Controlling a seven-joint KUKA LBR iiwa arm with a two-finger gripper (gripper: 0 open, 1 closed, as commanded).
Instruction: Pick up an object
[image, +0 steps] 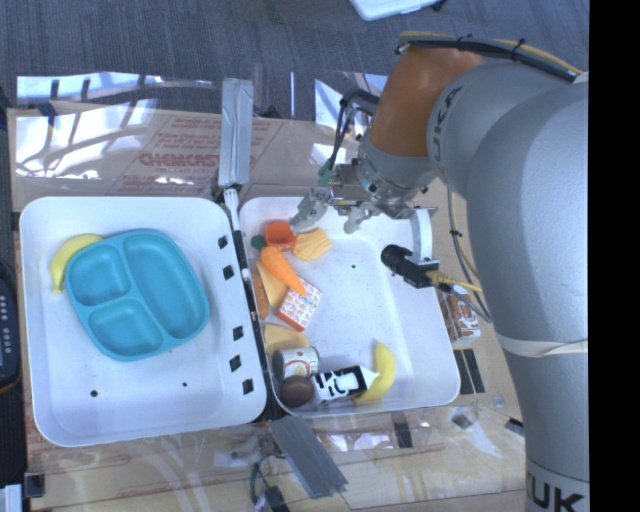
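The grey two-finger gripper (328, 212) hangs over the far left corner of the right white bin (420, 330), its jaws spread apart and holding nothing. Just beside its left fingertip lies a small orange-red toy fruit (279, 235), touching a long orange plastic carrot (281, 270). The carrot looks light, stiff and slick; grip across its thick middle.

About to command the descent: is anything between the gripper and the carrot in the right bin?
Nothing visible blocks it. The gripper hangs at the right bin's far edge; the carrot lies exposed just below-left, with a chip-like piece beside it.
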